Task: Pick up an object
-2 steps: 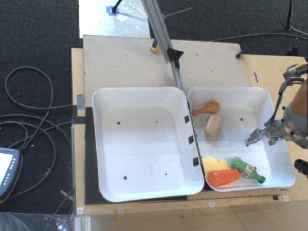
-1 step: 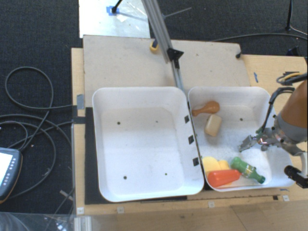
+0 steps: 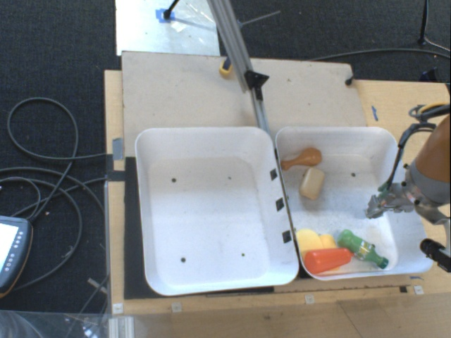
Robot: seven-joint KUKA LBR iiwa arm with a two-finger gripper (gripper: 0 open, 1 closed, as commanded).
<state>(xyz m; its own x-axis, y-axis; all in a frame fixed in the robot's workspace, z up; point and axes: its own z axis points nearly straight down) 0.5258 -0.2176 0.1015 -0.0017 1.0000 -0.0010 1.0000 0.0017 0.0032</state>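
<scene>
Bottle (image 3: pixel 363 249), green and likely light, hard and slippery, lies near the right bin's (image 3: pixel 386 141) front wall; grip its body crosswise. End effector (image 3: pixel 380 206) above it; grip state unreadable.

Robotics lab test cell: plywood bench (image 3: pixel 211 90) bearing two white bins (image 3: pixel 158 210), dark carpet floor, loose black cables (image 3: pixel 42 160) at nine o'clock, teach pendant (image 3: pixel 10 248) at eight o'clock.
</scene>
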